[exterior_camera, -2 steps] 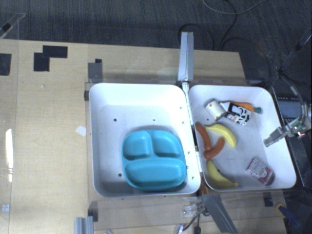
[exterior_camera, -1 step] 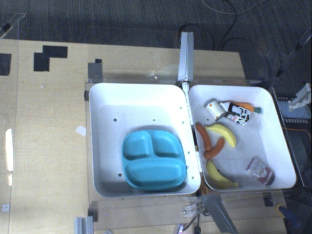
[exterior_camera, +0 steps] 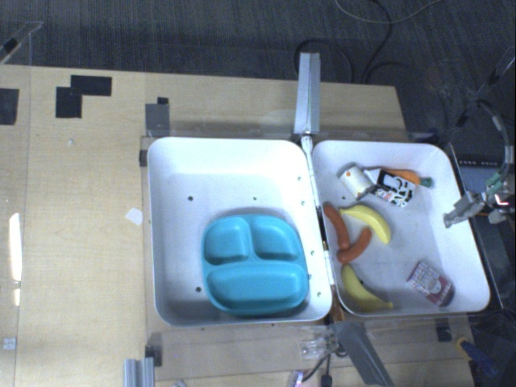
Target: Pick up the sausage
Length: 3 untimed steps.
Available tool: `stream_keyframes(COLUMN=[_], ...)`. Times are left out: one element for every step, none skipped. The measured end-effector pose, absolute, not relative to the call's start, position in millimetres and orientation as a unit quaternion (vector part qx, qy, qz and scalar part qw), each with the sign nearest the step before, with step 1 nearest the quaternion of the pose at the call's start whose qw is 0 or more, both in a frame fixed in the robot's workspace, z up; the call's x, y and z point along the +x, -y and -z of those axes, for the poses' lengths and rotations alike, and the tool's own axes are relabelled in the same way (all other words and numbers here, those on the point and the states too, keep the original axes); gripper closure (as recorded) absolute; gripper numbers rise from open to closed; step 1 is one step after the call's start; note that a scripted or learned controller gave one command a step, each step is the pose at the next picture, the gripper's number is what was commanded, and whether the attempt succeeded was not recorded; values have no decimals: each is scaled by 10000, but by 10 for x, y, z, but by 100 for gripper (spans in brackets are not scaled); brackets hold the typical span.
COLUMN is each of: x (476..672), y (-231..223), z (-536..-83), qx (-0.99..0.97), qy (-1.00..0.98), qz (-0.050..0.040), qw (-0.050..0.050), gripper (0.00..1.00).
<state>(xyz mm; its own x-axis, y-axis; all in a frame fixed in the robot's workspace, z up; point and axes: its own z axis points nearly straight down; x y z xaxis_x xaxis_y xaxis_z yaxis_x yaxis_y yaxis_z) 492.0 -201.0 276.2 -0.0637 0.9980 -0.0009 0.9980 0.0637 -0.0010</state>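
Two reddish-brown sausages lie in the right bin (exterior_camera: 463, 297) near its left wall. One sausage (exterior_camera: 336, 222) runs lengthways, and the other sausage (exterior_camera: 355, 246) lies slanted, touching its lower end. My gripper (exterior_camera: 463, 214) hangs over the right rim of that bin, well to the right of the sausages and apart from every item. Nothing shows in it.
A yellow banana (exterior_camera: 369, 221) lies right beside the sausages, and a second banana (exterior_camera: 361, 291) sits below them. A white cup (exterior_camera: 353, 180), a black-and-white pack (exterior_camera: 393, 190) and a carrot (exterior_camera: 408, 176) are at the back, a dark red packet (exterior_camera: 429, 282) front right. A blue divided plate (exterior_camera: 254, 263) sits in the left bin (exterior_camera: 173, 216).
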Motion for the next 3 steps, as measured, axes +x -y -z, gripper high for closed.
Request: stream_keyframes(x=[4861, 4887, 5270], y=[2055, 1447, 1078], z=[-1419, -2928, -2916], qx=[7072, 7496, 8209], qy=[-7070, -6619, -5710], qz=[12, -21, -13], qw=[-28, 32, 18], gripper=[0, 0, 0])
